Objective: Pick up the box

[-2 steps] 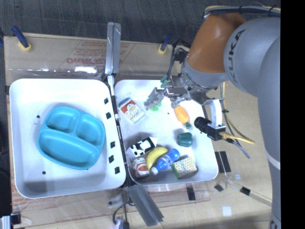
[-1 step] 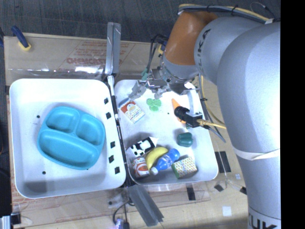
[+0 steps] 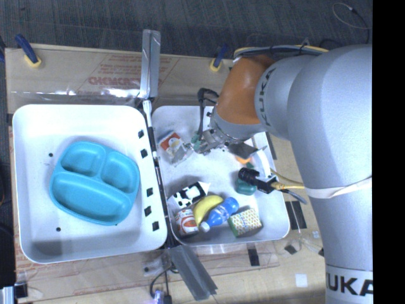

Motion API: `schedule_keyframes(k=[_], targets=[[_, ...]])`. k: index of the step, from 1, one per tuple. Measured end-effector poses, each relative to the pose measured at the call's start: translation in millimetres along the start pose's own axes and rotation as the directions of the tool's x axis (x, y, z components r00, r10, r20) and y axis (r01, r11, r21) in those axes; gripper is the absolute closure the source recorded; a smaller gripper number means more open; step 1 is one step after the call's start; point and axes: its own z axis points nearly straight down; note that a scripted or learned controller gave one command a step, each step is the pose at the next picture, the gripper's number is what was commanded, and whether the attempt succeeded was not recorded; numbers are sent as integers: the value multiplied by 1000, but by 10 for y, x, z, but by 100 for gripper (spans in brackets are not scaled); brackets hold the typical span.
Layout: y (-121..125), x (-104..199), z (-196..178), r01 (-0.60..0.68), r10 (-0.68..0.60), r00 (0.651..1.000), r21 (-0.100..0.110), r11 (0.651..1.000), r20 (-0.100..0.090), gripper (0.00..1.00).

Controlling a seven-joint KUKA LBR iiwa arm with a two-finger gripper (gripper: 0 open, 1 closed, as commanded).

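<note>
- Over the right-hand shallow white bin (image 3: pixel 218 170), I see the grey arm reaching in from the right, with the two-finger gripper (image 3: pixel 201 144) low in the bin's upper-left part.
- From this view I cannot tell whether the gripper is apart or together, and I see nothing clamped in it.
- The small white and orange box (image 3: pixel 172 145) lies just left of the gripper, close to the wall that divides the two bins. It looks tilted, with something clear and crumpled against its right side. I cannot tell whether the gripper touches it.
- On its left the box has little room, the dividing wall being near. Below it there is a band of bare white floor across the middle of the bin.
- Along the lower edge of that bin things are crowded: a black and white patterned carton (image 3: pixel 190 194), a yellow banana (image 3: pixel 207 208) lying across a blue plastic bottle (image 3: pixel 223 211), a red and white can (image 3: pixel 185 221) in the lower-left corner, and a green and yellow woven-pattern block (image 3: pixel 245 221) to the right.
- A teal round object (image 3: pixel 243 183) sits near the right wall, well apart from the box.
- The left-hand white bin (image 3: pixel 38 132) holds a blue plastic divided tray (image 3: pixel 95 181) near its middle, with bare floor all round it, widest along the upper and lower edges.
</note>
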Motion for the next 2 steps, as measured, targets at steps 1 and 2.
schedule_keyframes(k=[1, 2], targets=[[-2, -7, -102, 3, -3, 1000, 1, 1000, 1, 100], [-149, 534, -1010, -38, 38, 999, -2, 999, 1, 100]])
